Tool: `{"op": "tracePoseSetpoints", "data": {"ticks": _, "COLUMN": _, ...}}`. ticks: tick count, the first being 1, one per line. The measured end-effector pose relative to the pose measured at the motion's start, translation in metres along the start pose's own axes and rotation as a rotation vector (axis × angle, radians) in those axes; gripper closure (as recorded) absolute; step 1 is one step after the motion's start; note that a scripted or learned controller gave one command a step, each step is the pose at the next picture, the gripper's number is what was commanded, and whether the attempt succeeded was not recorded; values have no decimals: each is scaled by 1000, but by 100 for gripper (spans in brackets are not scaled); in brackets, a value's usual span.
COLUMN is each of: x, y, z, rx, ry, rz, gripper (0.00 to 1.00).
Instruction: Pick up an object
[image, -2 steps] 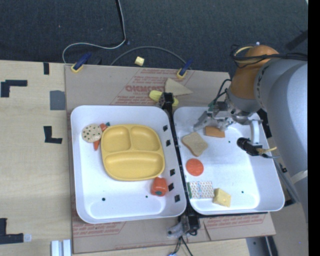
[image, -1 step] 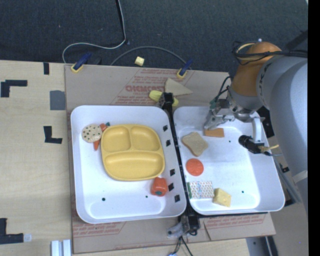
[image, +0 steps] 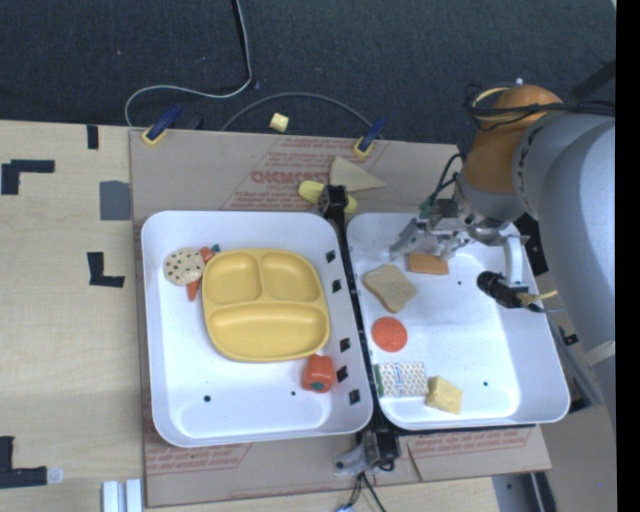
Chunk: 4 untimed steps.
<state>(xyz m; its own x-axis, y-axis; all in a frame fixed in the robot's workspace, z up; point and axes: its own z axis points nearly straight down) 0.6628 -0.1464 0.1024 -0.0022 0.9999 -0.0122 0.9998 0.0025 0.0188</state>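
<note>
My gripper (image: 428, 242) hangs over the far part of the right bin (image: 520, 370), with its fingers spread open and nothing between them. Just in front of it lies a small orange-tan block (image: 428, 264), close to the fingertips. A slice of bread (image: 390, 287) rests to the block's left. Nearer the front are a red-orange disc (image: 390, 334), a white printed packet (image: 402, 379) and a yellow cheese wedge (image: 444, 395).
The left bin (image: 170, 400) holds a yellow divided plate (image: 266, 303), a speckled cookie (image: 183, 265) and a red pepper-like piece (image: 319, 372). The arm's grey body (image: 570, 200) covers the right bin's far right corner. Clips and cables lie behind the bins.
</note>
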Motion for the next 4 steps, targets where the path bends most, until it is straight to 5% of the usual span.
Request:
{"op": "tracePoseSetpoints", "data": {"ticks": 1, "x": 17, "y": 4, "z": 11, "rx": 5, "ry": 2, "rz": 0, "gripper": 0}}
{"op": "tracePoseSetpoints", "data": {"ticks": 2, "x": 16, "y": 6, "z": -1, "rx": -1, "ry": 1, "rz": 0, "gripper": 100}}
{"op": "tracePoseSetpoints", "data": {"ticks": 3, "x": 16, "y": 6, "z": 0, "rx": 2, "ry": 1, "rz": 1, "gripper": 0}}
{"op": "tracePoseSetpoints", "data": {"ticks": 4, "x": 12, "y": -1, "z": 10, "rx": -1, "ry": 7, "rz": -1, "gripper": 0}}
